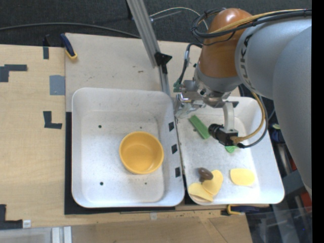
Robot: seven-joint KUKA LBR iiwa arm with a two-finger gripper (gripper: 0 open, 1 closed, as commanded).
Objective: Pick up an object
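Note:
My gripper [191,103] hangs below the orange wrist band over the far left corner of the right bin [263,186]. A green flat stick [199,126] lies on the bin floor just in front of the gripper, apart from it. A small green piece [231,148] peeks out beside the black cable fitting. Near the front edge lie a brown lump [205,174], a yellow heart-like piece [214,182], a yellow wedge [198,192] and a yellow disc [242,176].
A yellow bowl [141,152] stands upright in the left bin [86,135]. A slanted metal pole [147,34] rises behind the wall shared by the two bins. The large grey arm covers the right bin's far right side.

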